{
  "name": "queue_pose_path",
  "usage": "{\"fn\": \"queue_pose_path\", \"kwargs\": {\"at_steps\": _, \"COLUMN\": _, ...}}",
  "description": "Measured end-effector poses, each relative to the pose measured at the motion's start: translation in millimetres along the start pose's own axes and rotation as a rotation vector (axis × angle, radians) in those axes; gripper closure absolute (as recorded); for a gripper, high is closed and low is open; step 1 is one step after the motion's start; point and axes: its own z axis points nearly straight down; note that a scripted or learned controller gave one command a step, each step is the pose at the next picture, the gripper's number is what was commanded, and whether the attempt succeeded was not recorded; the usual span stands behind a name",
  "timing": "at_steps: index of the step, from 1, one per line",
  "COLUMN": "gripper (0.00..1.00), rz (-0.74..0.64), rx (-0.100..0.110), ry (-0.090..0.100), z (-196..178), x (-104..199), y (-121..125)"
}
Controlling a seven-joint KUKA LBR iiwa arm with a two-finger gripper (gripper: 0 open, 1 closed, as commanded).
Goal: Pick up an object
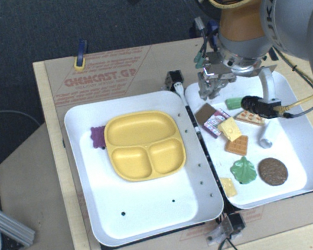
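Above the right bin (309,142), the end effector (214,86) hovers, grip state indeterminate; the yellow block (231,130) below seems light, rigid, best pinched across flat sides.

Right bin (304,143) has the pickable stuff all lying flat: a brown round cookie (272,171), a green leafy piece (244,170) just beside it, a waffle-looking square (237,146), a yellow cheese wedge (230,130), and a small green bit (234,103) near the top.
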Motion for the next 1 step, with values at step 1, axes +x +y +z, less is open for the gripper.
{"fn": "queue_pose_path", "kwargs": {"at_steps": 1, "gripper": 1.0, "rz": 0.0, "rx": -0.006, "ry": -0.001, "z": -2.6, "x": 47.1, "y": 13.7}}
